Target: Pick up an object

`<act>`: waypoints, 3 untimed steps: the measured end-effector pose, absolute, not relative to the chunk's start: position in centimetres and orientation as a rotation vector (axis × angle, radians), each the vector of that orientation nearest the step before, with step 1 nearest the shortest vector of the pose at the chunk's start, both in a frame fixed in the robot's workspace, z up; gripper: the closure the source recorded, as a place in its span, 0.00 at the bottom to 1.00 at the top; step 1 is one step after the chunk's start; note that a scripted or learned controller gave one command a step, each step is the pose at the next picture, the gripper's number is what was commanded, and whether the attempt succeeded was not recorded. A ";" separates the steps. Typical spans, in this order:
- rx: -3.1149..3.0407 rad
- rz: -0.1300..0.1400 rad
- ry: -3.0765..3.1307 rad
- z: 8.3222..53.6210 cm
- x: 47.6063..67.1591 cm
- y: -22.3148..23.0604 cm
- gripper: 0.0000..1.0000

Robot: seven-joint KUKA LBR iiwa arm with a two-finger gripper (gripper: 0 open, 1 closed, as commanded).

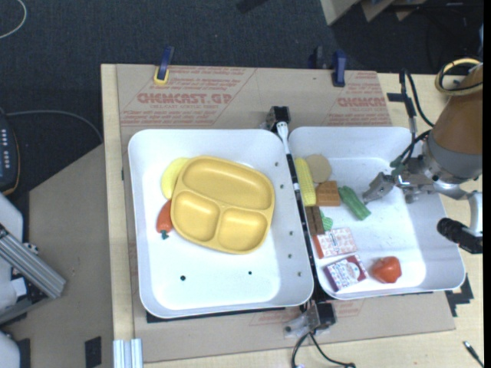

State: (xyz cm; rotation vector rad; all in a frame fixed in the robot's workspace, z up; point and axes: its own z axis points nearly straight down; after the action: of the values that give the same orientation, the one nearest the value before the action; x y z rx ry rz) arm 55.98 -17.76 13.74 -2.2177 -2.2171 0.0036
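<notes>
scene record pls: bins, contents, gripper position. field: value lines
left bin: yellow divided tray, upside down; orange-red item at its left edge
right bin: corn cob, brown block, green piece, two red-white packets, red tomato-like item
gripper: over right bin, right of green piece, nothing seen between its fingers
arm: enters from right

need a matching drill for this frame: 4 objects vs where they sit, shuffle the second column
Things:
1. yellow divided tray
2. red tomato
3. corn cob
4. claw

Places:
A. right bin, near front edge
B. middle of the left bin
C. over the right bin, beside the green piece
D. right bin, along its left wall

Pairs: 1-B, 2-A, 3-D, 4-C
</notes>
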 end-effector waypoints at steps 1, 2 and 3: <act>-2.223 -0.003 -2.220 8.8 56.1 -17.7 0.00; -2.229 -0.010 -2.226 10.2 56.3 -17.8 1.00; -2.226 -0.004 -2.227 16.4 56.9 -18.4 1.00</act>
State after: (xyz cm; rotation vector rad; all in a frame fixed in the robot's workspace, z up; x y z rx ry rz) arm 56.91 -18.39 16.43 -2.2259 -2.2266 -0.0042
